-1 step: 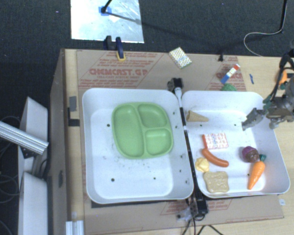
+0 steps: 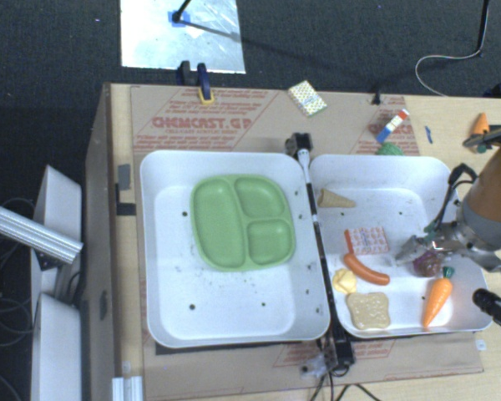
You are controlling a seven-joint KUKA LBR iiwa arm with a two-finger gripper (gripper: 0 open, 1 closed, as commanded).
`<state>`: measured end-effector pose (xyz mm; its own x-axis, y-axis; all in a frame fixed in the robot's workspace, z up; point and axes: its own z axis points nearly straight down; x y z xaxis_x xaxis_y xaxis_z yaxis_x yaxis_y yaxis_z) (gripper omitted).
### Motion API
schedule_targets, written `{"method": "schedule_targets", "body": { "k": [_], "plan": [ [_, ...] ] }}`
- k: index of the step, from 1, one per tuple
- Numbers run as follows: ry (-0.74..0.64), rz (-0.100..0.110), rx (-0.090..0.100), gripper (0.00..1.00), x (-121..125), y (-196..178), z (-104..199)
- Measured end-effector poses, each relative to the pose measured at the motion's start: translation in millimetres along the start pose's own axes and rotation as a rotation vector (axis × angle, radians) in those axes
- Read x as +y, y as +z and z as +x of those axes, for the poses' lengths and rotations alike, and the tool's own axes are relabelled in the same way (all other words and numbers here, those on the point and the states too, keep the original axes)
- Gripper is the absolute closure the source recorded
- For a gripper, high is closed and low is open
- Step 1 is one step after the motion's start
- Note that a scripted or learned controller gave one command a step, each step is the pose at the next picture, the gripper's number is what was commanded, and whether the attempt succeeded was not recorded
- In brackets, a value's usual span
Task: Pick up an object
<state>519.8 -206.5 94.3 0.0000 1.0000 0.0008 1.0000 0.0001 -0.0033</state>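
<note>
The end effector (image 2: 426,250) sat low in the right bin (image 2: 401,174), near its right wall, its metal parts blurred together, so whether it was spread or pressed together could not be told. A dark reddish object (image 2: 428,263) lay right under it, partly hidden; what it was could not be made out, nor whether it was gripped. A carrot (image 2: 435,301) lay just beside that, toward the bin's front right corner. Toward the bin's middle lay a sausage (image 2: 365,267), with a red-patterned packet (image 2: 371,240) behind it, a small yellow piece (image 2: 344,281) at its left end and a toast slice (image 2: 369,310) at the front edge. A pale wedge (image 2: 335,198) lay near the back left corner. The arm (image 2: 493,195) was cut off at the right. The left bin (image 2: 163,307) held a green divided plate (image 2: 241,221).
</note>
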Motion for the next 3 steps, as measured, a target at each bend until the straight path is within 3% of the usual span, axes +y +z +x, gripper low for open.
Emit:
{"method": "schedule_targets", "body": {
  "k": [1, 2, 3],
  "plan": [
    [-0.001, -0.007, -0.002, 1.0, 2, -12, 0],
    [-0.004, -0.007, -0.001, 1.0, -20, -93, 64],
    [-0.004, -0.006, 0.0, 1.0, -33, -137, 127]
  ]
}}
